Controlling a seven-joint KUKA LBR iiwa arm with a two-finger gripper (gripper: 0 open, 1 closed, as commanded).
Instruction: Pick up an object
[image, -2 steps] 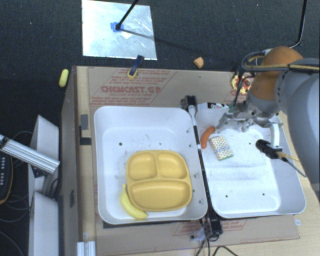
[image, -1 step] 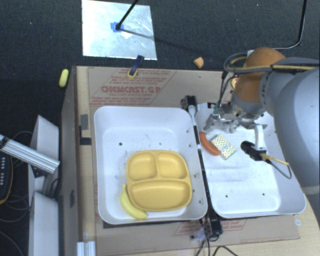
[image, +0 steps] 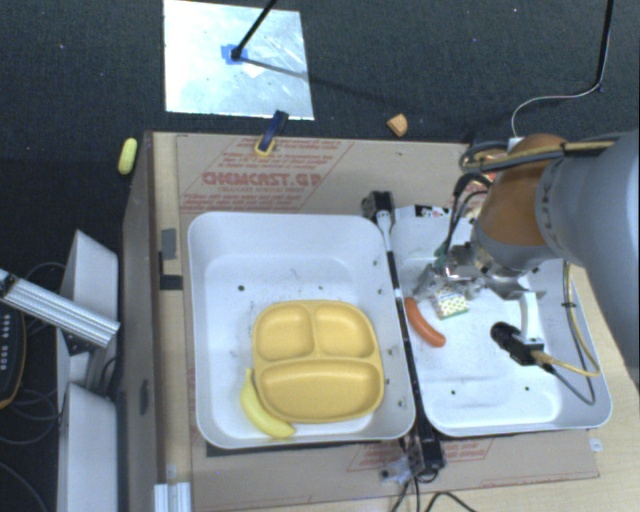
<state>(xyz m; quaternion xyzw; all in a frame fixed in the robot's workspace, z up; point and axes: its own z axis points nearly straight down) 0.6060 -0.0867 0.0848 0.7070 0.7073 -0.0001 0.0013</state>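
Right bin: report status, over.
Gripper low in right bin, fingers unreadable. Orange sausage lies loose just beside it. Yellow tray, banana in left bin.

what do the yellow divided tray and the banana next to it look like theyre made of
The yellow divided tray looks like moulded plastic: one even colour, rounded compartments, soft sheen. The banana at its lower left edge seems a plastic toy, with the same flat, unmarked yellow, though the view is too coarse to be sure.
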